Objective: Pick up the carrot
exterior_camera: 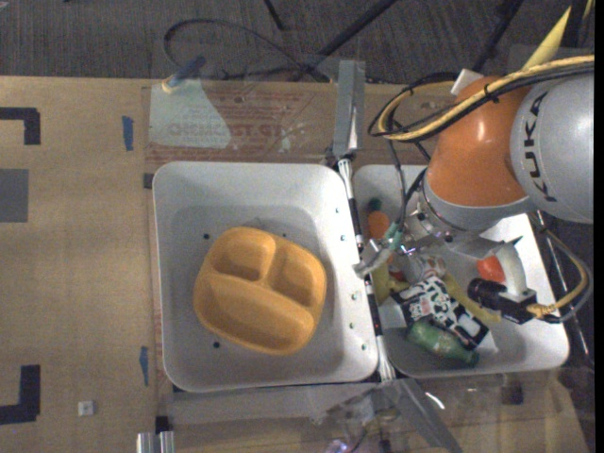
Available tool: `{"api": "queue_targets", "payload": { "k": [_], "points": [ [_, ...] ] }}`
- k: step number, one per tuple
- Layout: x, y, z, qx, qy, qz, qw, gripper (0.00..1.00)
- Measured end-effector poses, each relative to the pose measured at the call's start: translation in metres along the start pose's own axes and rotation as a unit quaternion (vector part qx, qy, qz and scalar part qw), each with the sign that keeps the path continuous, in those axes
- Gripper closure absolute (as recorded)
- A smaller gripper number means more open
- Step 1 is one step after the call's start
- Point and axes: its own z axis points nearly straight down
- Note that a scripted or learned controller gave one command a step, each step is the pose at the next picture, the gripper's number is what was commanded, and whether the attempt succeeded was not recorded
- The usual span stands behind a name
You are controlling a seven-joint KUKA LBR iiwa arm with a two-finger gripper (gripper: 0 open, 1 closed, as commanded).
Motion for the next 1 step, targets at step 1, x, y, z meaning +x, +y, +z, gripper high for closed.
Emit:
{"api": "queue_targets", "payload": {
  "k": [1],
  "points": [
    [-0.0105,0.0620,-0.0009,-0.003,-0.002,-0.156,0.9878,0.00]
  ]
}}
